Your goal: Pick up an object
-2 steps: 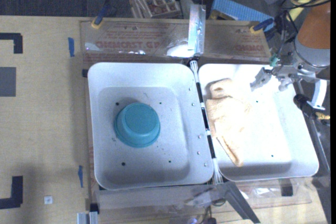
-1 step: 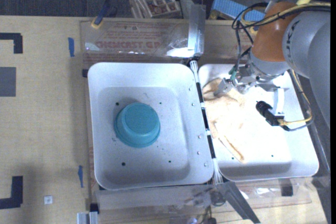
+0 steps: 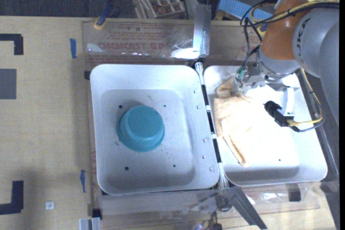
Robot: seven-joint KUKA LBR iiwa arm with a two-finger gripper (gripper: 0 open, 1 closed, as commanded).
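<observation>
A tan cloth lies spread over the left half of the right bin. Its far corner is bunched and raised at the bin's back. My gripper is down at that raised corner, touching or just above it, under the grey wrist and its orange band. A teal bowl sits upside down in the middle of the left bin, far from the gripper.
A black plug on a yellow cable hangs from the arm over the right bin. The ridge between the two bins runs just left of the cloth. Clear plastic wrap and boxes lie behind the bins.
</observation>
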